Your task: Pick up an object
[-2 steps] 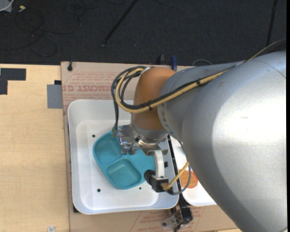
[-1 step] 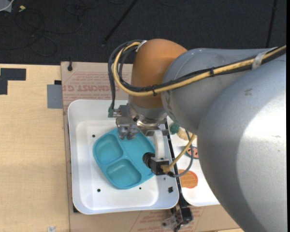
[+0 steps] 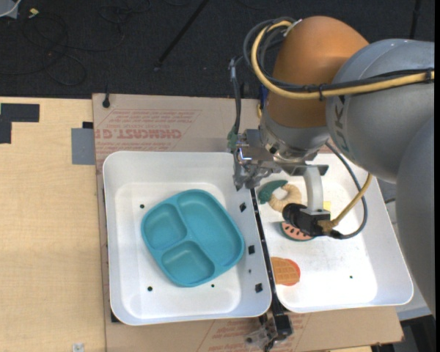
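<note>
- The hand (image 3: 246, 169) hangs over the left wall of the right bin (image 3: 352, 259). Whether it is spread or pressed together cannot be told.
- The green-and-white item (image 3: 270, 191) lies just beside the hand, and an orange disc (image 3: 284, 270) lies nearer the camera.
- Risk: if the hand descends here, it could strike the wall or nudge the item aside.
- The teal divided plate (image 3: 192, 237) in the left bin (image 3: 125, 196) looks too wide to pinch.

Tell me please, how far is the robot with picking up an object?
Nothing looks lifted yet. The teal plate lies flat in the left bin, and the orange round toy lies in the right bin. In hand: the pincer is low at the wall between the bins, near a green toy. Left: the grasp and the lift.
</note>
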